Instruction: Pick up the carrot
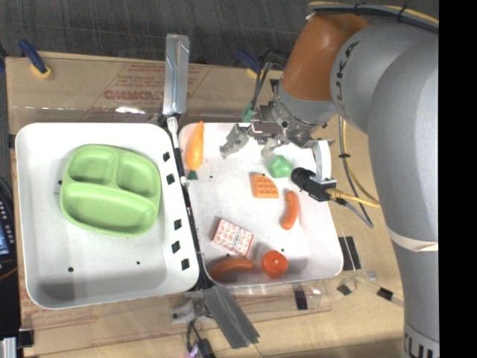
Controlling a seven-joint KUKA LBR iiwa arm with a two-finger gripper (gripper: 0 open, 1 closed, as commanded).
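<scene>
The carrot (194, 145) is orange with a small green tip. It lies lengthwise along the left wall of the right bin (328, 230), near its far corner. My gripper (248, 146) hangs over the far part of that bin, a short way to the right of the carrot and apart from it. Its fingers (228, 147) are spread open with nothing between them. The grey arm with its orange band (320, 54) comes in from the upper right.
A small green piece (280, 166) lies just right of the gripper. An orange waffle (264, 186), a red sausage (290, 210), a tomato (274, 262), a pink patterned block (232, 237) and a brown bun (232, 268) also lie in the right bin. A green divided plate (112, 188) sits in the left bin (45, 274).
</scene>
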